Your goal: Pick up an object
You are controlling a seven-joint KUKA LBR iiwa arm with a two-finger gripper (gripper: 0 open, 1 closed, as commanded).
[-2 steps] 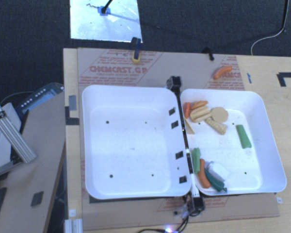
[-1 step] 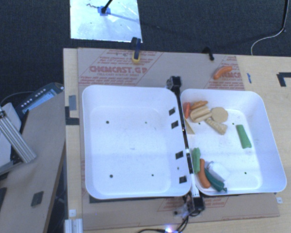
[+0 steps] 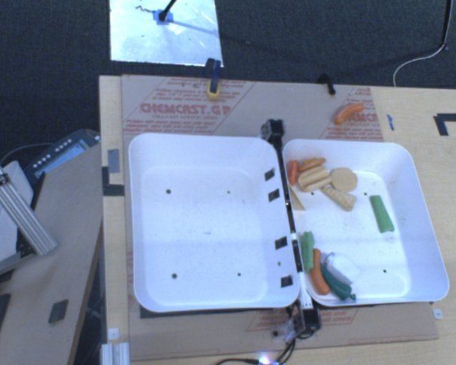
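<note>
The right bin (image 3: 418, 196) holds several toy food pieces. An orange carrot (image 3: 312, 163), a tan bread piece (image 3: 315, 177), a round tan cookie (image 3: 344, 179) and a tan cracker stick (image 3: 339, 197) cluster at its upper left. A green stick (image 3: 381, 213) lies toward the right. At the lower left lie a green pod (image 3: 308, 249), an orange carrot (image 3: 319, 272), a dark teal piece (image 3: 337, 282) and a white piece (image 3: 342, 266). An orange piece (image 3: 292, 173) rests against the left wall.
The left bin (image 3: 205, 219) sits beside the right one, with black clips along the shared divider (image 3: 289, 226). An orange sausage (image 3: 349, 113) lies on the bench behind the right bin. A yellow and blue clamp (image 3: 213, 78) stands at the back.
</note>
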